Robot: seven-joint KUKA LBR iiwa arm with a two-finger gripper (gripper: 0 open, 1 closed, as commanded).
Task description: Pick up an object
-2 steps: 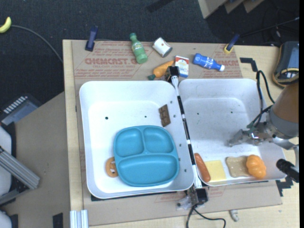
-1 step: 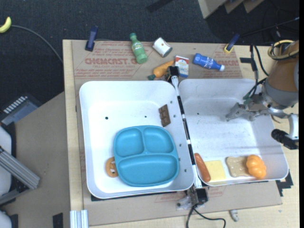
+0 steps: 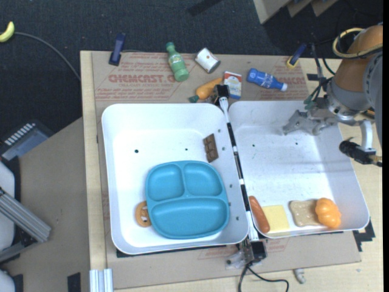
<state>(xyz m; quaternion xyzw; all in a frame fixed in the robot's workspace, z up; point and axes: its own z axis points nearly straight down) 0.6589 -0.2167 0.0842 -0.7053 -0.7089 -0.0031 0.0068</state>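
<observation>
My gripper hangs over the far part of the right bin, its grey fingers spread open with nothing between them. The arm comes in from the right edge. Along the right bin's near wall lie a red sausage, a yellow cheese slice, a slice of toast and an orange, all well apart from the gripper. The left bin holds a blue divided plate, a brown chocolate bar and a pretzel partly under the plate's edge.
Behind the bins on the brown board lie a green bottle, a small can, a carrot, a carton, a blue bottle and a blue marker. A black divider rim separates the bins.
</observation>
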